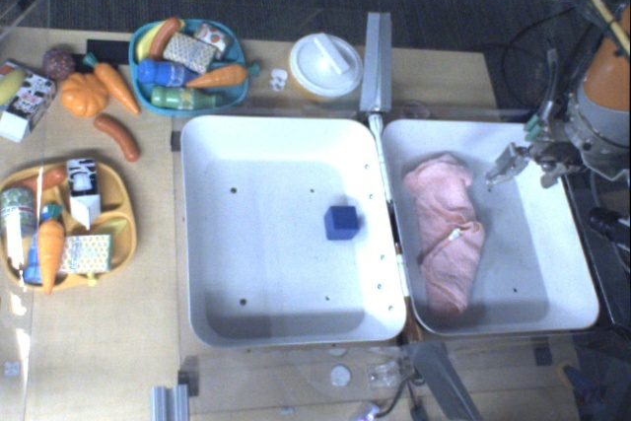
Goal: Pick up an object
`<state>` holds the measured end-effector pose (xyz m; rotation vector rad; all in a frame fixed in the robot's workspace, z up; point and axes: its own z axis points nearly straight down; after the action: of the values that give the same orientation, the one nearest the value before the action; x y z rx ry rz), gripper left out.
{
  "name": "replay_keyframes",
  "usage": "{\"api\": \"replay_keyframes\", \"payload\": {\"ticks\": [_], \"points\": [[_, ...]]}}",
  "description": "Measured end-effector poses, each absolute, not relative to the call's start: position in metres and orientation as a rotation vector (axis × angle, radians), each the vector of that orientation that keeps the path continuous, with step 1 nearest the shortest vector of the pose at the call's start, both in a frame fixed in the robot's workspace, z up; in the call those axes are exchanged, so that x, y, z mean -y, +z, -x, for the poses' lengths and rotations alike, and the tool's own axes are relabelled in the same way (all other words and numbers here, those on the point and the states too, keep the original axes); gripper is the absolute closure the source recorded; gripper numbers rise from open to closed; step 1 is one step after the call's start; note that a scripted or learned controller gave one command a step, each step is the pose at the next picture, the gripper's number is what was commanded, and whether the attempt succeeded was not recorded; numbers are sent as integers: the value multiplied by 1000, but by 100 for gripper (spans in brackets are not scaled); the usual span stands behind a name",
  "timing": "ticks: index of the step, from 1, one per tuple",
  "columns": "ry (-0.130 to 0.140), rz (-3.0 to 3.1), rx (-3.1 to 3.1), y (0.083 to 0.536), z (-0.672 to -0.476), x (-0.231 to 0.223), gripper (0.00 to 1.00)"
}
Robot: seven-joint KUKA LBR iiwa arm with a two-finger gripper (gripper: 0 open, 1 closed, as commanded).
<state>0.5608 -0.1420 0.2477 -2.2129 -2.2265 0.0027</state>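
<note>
The soft, light crumpled pink cloth [446, 232] lying in the right white bin [562, 301] should bunch easily if pinched at a raised fold, while the hand [523, 165] hovers empty over the bin's far right, fingers narrowly parted.

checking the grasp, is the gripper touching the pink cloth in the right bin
Apart. The camera view shows the gripper over the right bin's upper right, with bare white floor between it and the pink cloth.
</note>
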Motion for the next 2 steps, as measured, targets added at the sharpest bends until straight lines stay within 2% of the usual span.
{"api": "replay_keyframes", "payload": {"ticks": [1,2], "points": [[-3,1949,2466,95,-564,157,0],[-7,1706,2650,89,-575,150,0]]}}
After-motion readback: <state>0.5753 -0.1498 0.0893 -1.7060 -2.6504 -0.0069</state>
